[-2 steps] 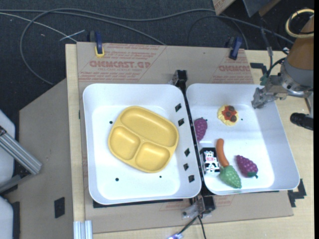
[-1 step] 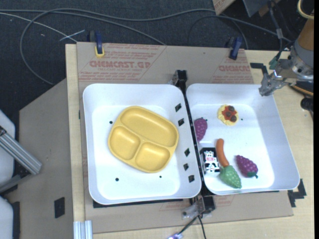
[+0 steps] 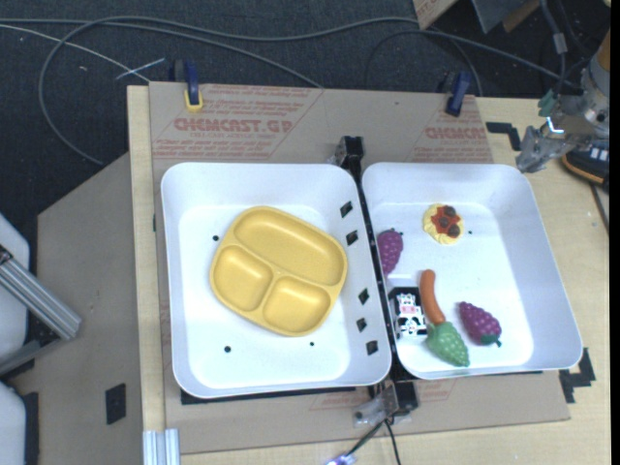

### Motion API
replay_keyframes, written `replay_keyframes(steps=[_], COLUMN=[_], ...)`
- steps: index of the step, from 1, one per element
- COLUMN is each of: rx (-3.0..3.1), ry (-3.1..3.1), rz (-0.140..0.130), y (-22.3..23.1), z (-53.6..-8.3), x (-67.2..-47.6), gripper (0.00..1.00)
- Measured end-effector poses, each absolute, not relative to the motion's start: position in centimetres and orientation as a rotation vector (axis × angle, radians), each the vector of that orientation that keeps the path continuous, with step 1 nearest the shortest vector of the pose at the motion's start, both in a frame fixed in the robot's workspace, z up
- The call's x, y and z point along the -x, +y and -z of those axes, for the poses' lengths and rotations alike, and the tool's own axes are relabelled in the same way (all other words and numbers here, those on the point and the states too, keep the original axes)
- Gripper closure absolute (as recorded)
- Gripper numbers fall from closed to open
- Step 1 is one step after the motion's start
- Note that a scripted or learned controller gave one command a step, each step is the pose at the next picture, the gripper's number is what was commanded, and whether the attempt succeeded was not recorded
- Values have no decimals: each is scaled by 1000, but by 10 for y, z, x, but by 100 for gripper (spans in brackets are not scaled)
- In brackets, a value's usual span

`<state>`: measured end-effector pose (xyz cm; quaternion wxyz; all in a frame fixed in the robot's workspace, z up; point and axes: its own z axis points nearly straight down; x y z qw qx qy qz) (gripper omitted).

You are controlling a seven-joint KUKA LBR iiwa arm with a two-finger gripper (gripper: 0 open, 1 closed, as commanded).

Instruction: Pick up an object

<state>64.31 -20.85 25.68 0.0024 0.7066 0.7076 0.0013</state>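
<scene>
Gripper (image 3: 539,143): seen at upper right, outside the bins; finger state cannot be told.
Left bin (image 3: 184,260): yellow plate (image 3: 278,270) held.
Right bin (image 3: 528,231): carrot (image 3: 431,296), grapes (image 3: 479,322) held.

The arm (image 3: 591,95) is cut off by the right edge, and its claw (image 3: 535,151) is too small to read.

Right bin (image 3: 542,260): holding every loose item.
Pizza toy (image 3: 444,223): lying flat at 12 o'clock.
Purple grapes (image 3: 388,250): resting at 9 o'clock.
Orange carrot (image 3: 431,297): lying centrally, green top (image 3: 449,344) pointing toward 6.
Second grapes (image 3: 479,322): sitting at 5 o'clock.
Cow-print box (image 3: 409,314): lying at 7 o'clock.
</scene>
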Motion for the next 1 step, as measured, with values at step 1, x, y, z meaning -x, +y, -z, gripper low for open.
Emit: replay_keyframes(steps=[1], rx=[-2220], ry=[2229], rz=[1], y=[-161], z=[-243], x=[-627], gripper=[100])
